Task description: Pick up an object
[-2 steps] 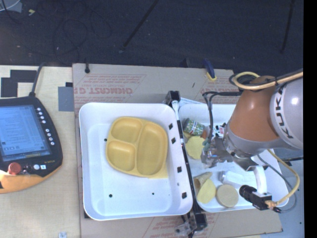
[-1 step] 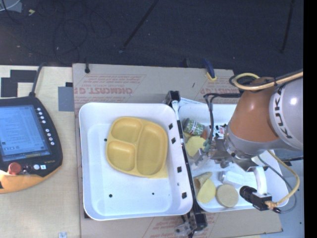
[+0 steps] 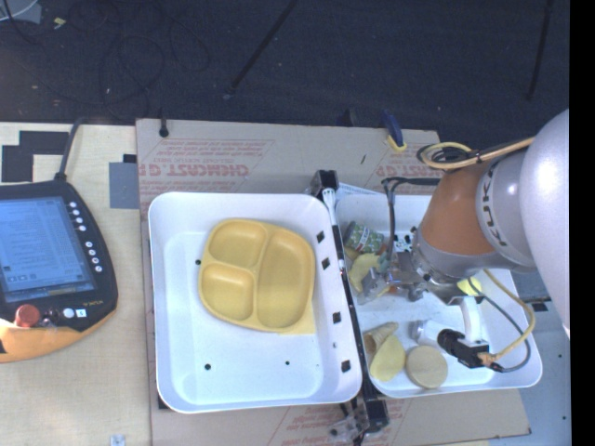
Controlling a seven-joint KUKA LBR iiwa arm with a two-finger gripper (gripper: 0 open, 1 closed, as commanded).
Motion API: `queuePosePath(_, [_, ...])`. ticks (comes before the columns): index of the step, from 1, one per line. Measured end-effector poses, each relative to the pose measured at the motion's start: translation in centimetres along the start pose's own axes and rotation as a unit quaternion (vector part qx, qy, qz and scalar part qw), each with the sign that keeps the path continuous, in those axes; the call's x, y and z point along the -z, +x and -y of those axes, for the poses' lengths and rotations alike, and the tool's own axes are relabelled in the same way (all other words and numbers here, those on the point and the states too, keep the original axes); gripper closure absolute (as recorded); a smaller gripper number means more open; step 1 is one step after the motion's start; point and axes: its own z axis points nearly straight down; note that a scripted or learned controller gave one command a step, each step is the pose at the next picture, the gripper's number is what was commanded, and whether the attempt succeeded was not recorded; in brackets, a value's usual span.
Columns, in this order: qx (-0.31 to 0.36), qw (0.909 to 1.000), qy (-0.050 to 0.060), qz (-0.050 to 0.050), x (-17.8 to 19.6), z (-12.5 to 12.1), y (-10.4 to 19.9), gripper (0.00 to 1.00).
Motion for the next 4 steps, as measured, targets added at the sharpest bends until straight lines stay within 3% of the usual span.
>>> queuePosePath(1, [0.001, 1.0, 0.0, -0.002, 6.7, 1.4, 0.2, 0.0])
queuePosePath(2, [0.001, 1.0, 0.0, -0.002, 1.0, -3.4, 0.1, 0.0])
queuePosePath(3, [0.002, 1.0, 0.0, -0.002, 0.0, -7.4, 0.2, 0.0])
queuePosePath(4, [0.0, 1.0, 0.002, -0.002, 0.1, 0.1, -0.2, 0.0])
